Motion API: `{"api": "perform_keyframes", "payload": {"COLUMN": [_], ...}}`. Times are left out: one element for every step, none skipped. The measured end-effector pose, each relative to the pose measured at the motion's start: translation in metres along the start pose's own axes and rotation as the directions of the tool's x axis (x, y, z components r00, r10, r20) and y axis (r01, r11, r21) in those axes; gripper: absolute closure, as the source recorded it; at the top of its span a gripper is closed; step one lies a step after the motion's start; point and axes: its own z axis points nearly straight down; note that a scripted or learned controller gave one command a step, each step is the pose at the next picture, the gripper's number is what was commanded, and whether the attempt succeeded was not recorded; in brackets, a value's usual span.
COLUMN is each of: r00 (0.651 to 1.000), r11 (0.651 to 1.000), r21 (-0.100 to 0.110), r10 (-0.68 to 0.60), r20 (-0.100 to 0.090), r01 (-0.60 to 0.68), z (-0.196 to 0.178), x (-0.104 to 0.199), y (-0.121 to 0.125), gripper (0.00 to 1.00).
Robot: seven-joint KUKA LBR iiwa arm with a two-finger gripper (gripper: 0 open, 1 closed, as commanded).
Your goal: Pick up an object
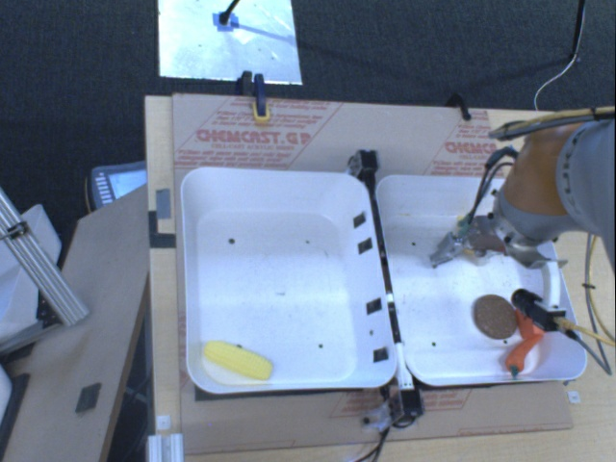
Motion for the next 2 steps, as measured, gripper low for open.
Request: {"api": "perform_keyframes", "payload": {"r00": [1.000,1.000], "r11": [1.000,1.000], "r21": [0.006,0.012], "r10": [0.000,0.006], "r20": [-0.004,-0.004], "r01": [0.000,-0.006], "z": [-0.059,-0.021], "x": [0.045,0.052], "y": [-0.058,-0.106], "gripper": [0.00,0.00]}}
